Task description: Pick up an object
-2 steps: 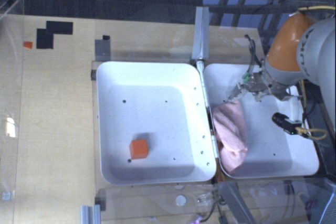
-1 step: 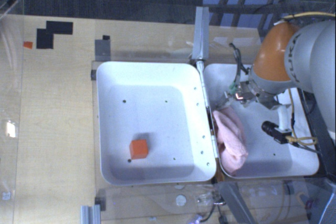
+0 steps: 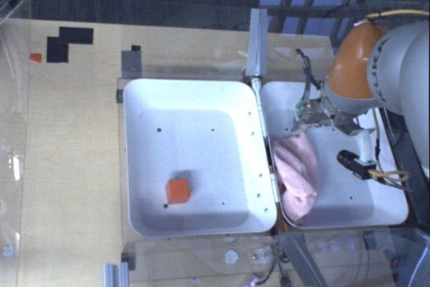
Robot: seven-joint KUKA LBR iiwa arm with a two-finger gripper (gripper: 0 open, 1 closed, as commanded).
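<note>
An orange block (image 3: pixel 178 191) sits near the front of the left bin (image 3: pixel 144 94), a pink cloth (image 3: pixel 295 171) lies along the left side of the right bin (image 3: pixel 390 212), and the tool (image 3: pixel 310 114) hangs just above the cloth's far end, seemingly going down to grab it, next needing to pinch it.

An orange block (image 3: pixel 178 191) is sitting flat at about seven o'clock in the left bin (image 3: pixel 134 144), its upper face paler than its sides. A pink cloth (image 3: pixel 295 175) is lying crumpled along the right bin's (image 3: pixel 390 208) nine-o'clock wall, its upper end possibly lifting toward the gripper, though that is unclear.
</note>
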